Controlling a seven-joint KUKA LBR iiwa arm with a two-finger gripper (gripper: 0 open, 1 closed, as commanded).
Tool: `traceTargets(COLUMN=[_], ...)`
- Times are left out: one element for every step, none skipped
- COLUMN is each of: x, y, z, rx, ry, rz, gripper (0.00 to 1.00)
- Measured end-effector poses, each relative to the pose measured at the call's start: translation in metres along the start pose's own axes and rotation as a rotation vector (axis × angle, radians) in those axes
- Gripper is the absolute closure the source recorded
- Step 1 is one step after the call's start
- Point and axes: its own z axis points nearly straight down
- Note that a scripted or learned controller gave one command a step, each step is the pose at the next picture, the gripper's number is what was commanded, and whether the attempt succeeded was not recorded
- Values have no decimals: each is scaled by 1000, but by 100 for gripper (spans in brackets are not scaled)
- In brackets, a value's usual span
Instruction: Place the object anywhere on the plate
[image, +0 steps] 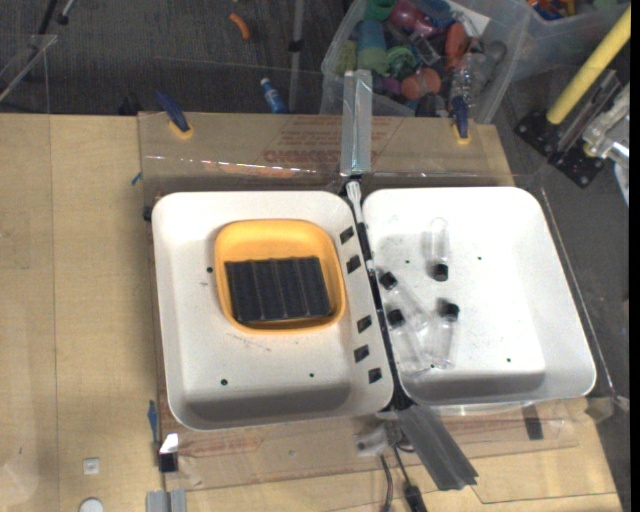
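You see two white bins on the table (70, 300). Left bin (185, 370): one orange plate (232, 240), one dark ribbed rectangular object (278, 289) lying flat on it, long axis left-right, ribs running front-to-back. Right bin (510, 300): about four small clear bottles with black caps (437, 255), scattered near the divider.

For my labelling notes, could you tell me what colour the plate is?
The plate is orange-yellow, seen in the camera view.

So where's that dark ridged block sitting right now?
The dark ridged block lies on the orange plate in the left bin, beside the divider between the bins.
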Motion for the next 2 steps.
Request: traceTargets(x=[3, 1], y=[-1, -1], z=[3, -21], rx=[0, -1], ry=[0, -7], rz=[-78, -274], gripper=[100, 100])
